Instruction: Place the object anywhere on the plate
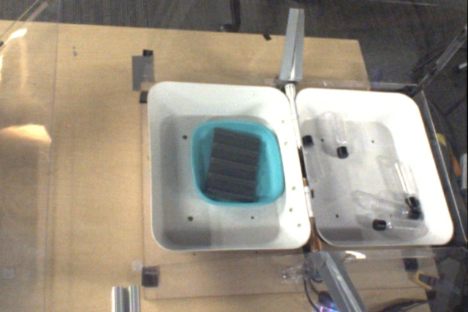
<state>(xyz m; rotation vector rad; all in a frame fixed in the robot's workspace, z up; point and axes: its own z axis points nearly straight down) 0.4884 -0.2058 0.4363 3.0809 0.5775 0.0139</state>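
Note:
A teal square plate [273, 166] sits in the middle of the left white bin [167, 186]. A dark grey ribbed block [234, 163] lies flat on the plate, covering most of its centre and tilted slightly off the plate's edges. Nothing is touching the block.
The right white bin [433, 157] holds several clear plastic bottles with black caps, among them one near its left wall [330, 134] and two at its front right [406, 190] [369, 212]. A metal bracket [292, 47] stands behind the seam between the bins. A wooden benchtop [73, 179] stretches to the left.

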